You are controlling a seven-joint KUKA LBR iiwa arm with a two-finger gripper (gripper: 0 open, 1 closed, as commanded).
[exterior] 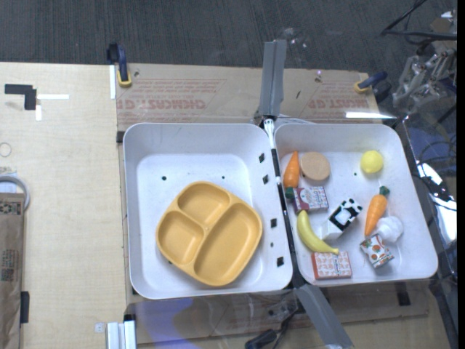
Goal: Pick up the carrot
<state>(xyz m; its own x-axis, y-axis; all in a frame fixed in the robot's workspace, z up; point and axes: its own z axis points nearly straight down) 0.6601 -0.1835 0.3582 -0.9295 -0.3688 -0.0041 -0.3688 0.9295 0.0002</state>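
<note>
We are looking at two white bins side by side on the counter, and the task's things are lying in the right bin, while the left bin is holding a yellow divided plate. Two carrots are showing. One carrot is lying toward the right of the frame with its green top pointing up and its tip touching a white lump. A second carrot is leaning by the bin's left wall, just beside a round brown disc and above a small pink carton. At the upper right of the frame a blurred metal shape is sitting well apart from both bins; we are taking it for the claw, and we cannot tell whether it is open or closed. We are judging that the pick has not yet begun. The right-hand carrot is looking like the easier target, since it has bare floor on its left flank. To do this well, we are advising a descent over its thick middle, with the grip set across its narrow width, staying clear of the white lump and the black-and-white block nearby.
</note>
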